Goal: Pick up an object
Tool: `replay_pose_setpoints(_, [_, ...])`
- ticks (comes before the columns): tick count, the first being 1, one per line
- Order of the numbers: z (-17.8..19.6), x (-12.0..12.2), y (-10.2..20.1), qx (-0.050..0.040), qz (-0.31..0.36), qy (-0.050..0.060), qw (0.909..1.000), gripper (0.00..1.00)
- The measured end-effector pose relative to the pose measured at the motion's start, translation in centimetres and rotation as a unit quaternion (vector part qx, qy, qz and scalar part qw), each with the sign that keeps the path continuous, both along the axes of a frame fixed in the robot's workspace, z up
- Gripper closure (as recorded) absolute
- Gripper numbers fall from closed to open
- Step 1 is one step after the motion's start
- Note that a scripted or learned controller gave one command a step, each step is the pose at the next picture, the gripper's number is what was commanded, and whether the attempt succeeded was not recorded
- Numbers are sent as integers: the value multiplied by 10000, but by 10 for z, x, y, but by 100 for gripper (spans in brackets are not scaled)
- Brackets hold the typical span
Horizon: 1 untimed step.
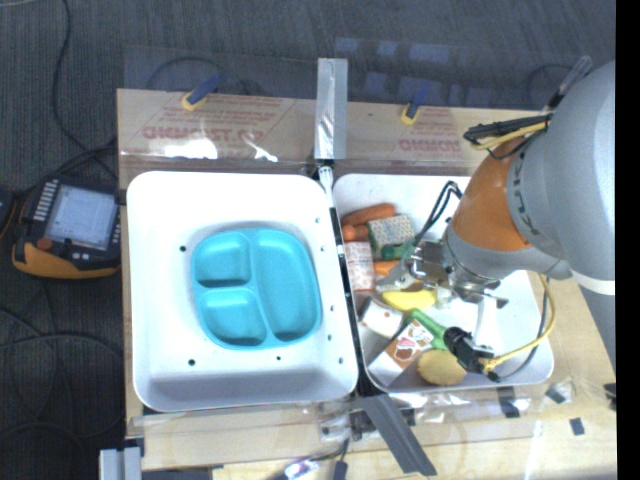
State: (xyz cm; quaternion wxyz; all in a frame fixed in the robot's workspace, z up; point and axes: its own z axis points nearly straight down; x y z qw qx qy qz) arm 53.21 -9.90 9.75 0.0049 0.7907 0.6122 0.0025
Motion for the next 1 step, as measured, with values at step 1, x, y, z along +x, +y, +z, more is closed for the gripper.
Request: replay_pose_setpoints(1, [130, -44, 33, 7, -38, 69, 10000, 100])
